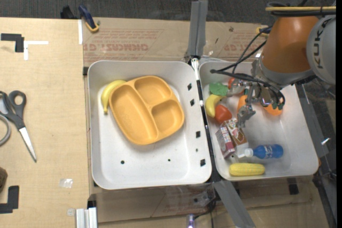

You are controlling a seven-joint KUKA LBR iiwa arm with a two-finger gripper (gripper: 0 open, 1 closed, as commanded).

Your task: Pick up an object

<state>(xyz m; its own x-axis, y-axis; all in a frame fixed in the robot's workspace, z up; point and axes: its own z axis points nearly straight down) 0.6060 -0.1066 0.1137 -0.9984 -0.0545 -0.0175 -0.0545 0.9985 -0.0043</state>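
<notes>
While the grey arm with its orange band [286, 42] reaches in over the right bin [299, 160], its gripper [247, 110] hangs low above that bin's middle, and whether the claw is spread or pressed together cannot be told from this slanted view; nothing is visibly caught in it. Just left of the gripper lie a red pepper [223, 112], a small yellow piece [212, 104] and a green item [218, 88]. Below the gripper rests a red-and-white packet [231, 138], with a blue-labelled bottle [264, 152] and a corn cob [247, 169] nearer the bin's front wall. An orange piece [274, 109] sits just right of the gripper. Well left of it, the other bin [144, 168] holds a yellow divided plate [147, 109] and a banana [110, 92] touching the plate's edge.
</notes>
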